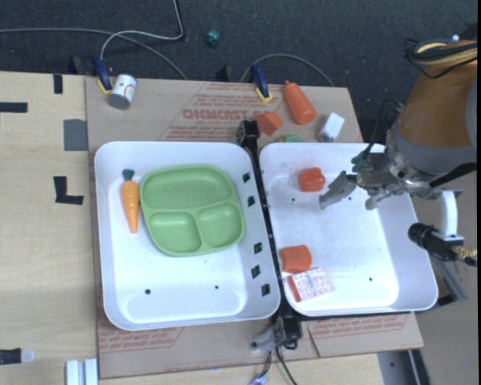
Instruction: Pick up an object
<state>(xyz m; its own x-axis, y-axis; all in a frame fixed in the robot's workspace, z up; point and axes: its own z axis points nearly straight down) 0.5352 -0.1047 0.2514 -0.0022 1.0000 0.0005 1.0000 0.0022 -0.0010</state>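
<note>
Cardboard sheeting (224,111) covers the bench beneath two shallow white bins, and dark carpet lies beyond it. Nearest the camera, in the right bin (409,295), a red-and-white packet (309,284) lies at the front edge, its printing too small to read; an orange block (296,257) sits just behind it, touching or nearly so. Open white floor fills the middle of this bin. Farther back a second orange block (310,180) rests near the rear wall, with the gripper (354,192) just to its right, fingers spread apart and nothing between them; the arm (437,127) is cut off at the right. In the left bin (112,295) a green divided plate (194,209) lies beside a toy carrot (130,201), apart from it, with bare floor toward the front. Behind the bins, red lettering on the cardboard reads partly "CHEMCAST". An orange bottle-shaped toy (299,103), a small white cube (333,124) and a white can (123,90) lie there, with cables (176,22) beyond.
</note>
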